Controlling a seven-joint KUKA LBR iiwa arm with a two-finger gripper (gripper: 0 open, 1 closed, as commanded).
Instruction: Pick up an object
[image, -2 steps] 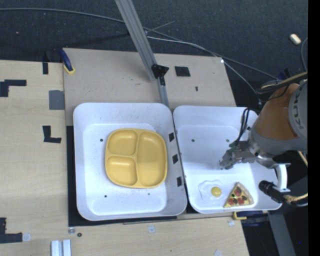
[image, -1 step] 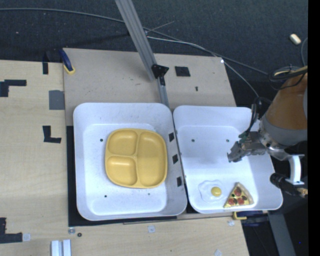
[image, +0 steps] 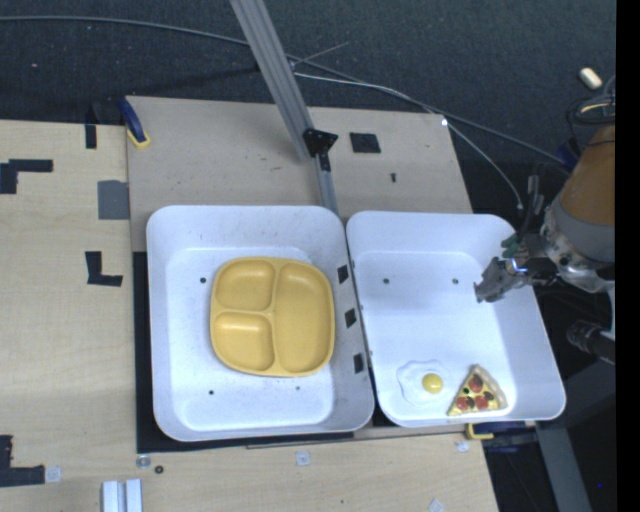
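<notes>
pincer (image: 492, 285) sits at the right side of the picture, over the right edge of the right bin (image: 450, 235). it is dark and small here, and i cannot tell how it is set. nothing is seen in it. the arm (image: 590, 200) comes in from the right, grey with an orange part, so the pincer hangs just inside the bin wall, high in that bin.

below it, at the bottom of the right bin, lie two toy foods. the pizza slice (image: 478, 392) is in the lower right corner. its long way runs from its tip, which points up, to its wide crust at the bottom, a bit slanted. the fried egg (image: 424, 381) lies just beside it on the left. it is round and flat, so it has no real long way.

the left bin (image: 170, 300) holds a yellow plate (image: 272, 316) with three parts, flat in the middle. it is well apart from the pincer.

i think the toys in the right bin are the ones to try, as they are nearest. the pincer would need to go down the picture to reach them. both toys are flat, so they may be hard to grab.
</notes>
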